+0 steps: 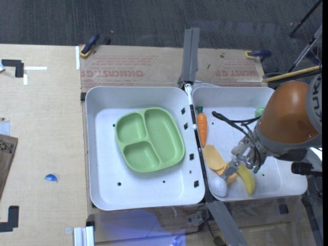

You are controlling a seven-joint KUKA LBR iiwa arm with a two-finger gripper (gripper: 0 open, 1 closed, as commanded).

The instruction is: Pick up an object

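My gripper (232,169) hangs low in the right bin (287,186), its fingers down among a cluster of toy food near the bin's front left. A white egg-shaped piece (219,186) lies just below the fingertips. A yellow banana (247,179) lies to the right of them, and an orange-yellow chip-like piece (215,159) to the left. An orange carrot (201,128) with a green top lies along the bin's left wall. The arm's orange band (287,114) covers the bin's right part. Nothing is clearly seen between the fingers.
The left bin (102,188) holds a green divided plate (149,139). A grey divider post (190,55) stands behind the bins. Cardboard (133,65) lies at the back. Black cables (233,122) cross the right bin. A small green item (260,111) peeks out beside the arm.
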